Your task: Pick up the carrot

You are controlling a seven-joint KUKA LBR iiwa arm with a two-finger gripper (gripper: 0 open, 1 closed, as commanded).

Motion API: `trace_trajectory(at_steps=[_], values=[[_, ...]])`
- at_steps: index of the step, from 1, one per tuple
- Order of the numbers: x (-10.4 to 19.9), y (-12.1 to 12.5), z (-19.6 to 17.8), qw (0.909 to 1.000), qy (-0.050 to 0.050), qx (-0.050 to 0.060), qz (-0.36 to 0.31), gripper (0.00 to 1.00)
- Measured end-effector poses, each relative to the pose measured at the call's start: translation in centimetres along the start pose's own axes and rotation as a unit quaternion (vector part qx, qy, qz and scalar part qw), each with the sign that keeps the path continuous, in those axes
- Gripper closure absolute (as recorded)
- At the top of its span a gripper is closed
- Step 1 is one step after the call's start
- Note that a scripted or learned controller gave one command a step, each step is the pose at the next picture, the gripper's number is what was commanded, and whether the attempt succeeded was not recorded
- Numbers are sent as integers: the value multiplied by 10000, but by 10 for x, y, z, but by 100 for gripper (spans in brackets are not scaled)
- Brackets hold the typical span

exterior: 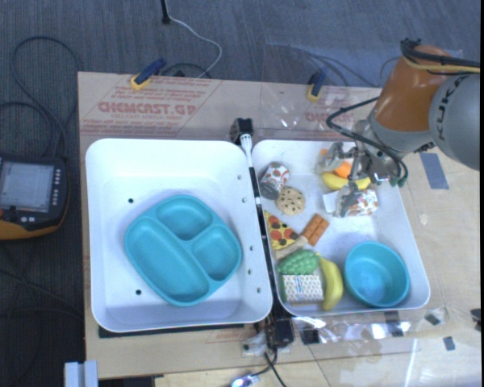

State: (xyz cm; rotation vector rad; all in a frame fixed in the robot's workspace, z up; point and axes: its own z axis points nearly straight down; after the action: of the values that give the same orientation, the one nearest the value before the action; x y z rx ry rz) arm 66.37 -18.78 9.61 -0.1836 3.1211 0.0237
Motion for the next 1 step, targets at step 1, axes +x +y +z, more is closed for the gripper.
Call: trace_trajectory(at_steps=[1], values=[[-2, 1, -12, 10000, -12, 21, -20, 100]])
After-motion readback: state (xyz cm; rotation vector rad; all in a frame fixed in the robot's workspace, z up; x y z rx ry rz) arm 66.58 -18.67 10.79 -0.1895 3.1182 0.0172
